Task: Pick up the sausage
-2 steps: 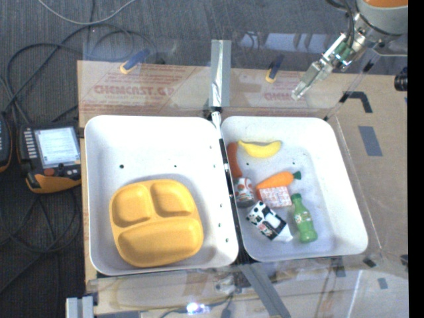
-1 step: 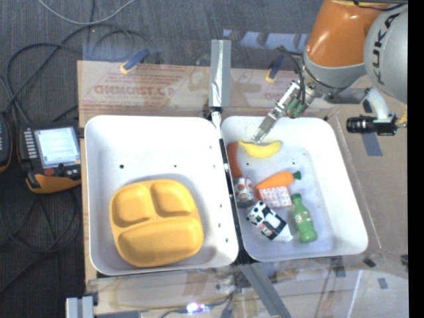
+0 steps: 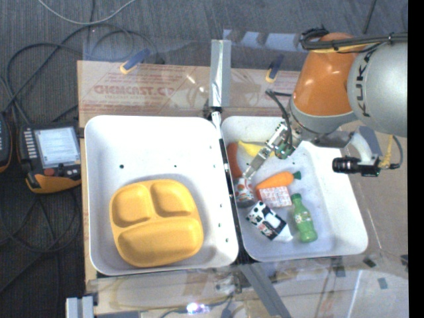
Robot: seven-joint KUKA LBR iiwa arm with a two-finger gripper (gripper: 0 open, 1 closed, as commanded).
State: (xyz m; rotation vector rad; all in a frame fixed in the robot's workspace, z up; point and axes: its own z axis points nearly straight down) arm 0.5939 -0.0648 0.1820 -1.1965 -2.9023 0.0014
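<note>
2 white bins share the bench [image 3: 146,88] as the tool [image 3: 250,172], its grip impossible to read, hangs just right of the sausage [image 3: 233,161] along the right bin's [image 3: 344,234] left wall, mid-frame.

Yellow, orange, red and green against white bins.

Left white bin [image 3: 99,177] with a deep yellow divided tray [image 3: 157,221]; right white bin [image 3: 344,224] with a reddish-brown sausage [image 3: 233,159], an orange carrot [image 3: 274,180] tipped dark green, a green bottle [image 3: 303,219], a black-and-white cow-patterned toy [image 3: 266,218], a red-and-white checked packet [image 3: 274,195], a pale yellow piece [image 3: 250,149]. Grey arm [image 3: 384,85] with a bright orange band [image 3: 326,75]. Tan cardboard surface [image 3: 146,95] printed in faded red.
</note>
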